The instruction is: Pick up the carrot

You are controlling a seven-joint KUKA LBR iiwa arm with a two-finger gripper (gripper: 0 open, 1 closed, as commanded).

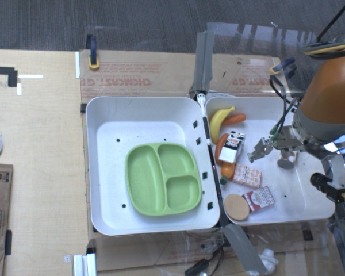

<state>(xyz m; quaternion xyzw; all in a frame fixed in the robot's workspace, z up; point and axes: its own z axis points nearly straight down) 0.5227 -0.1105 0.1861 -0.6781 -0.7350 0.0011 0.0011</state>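
A long orange carrot (221, 148) lies along the left wall of the right bin (299, 209), its middle covered by a small black-and-white box (233, 143). Its lower end pokes out below the box. My gripper (260, 152) hangs over the middle of the right bin, a short way right of the box and the carrot, apart from both. Nothing is seen in it.
A yellow banana (221, 119) and a short orange-red piece (236, 119) lie at the bin's back left. A pink packet (248, 176), a red-and-white packet (260, 198) and a tan round disc (237, 207) lie in front. The left bin (103, 154) holds a green divided plate (164, 179).
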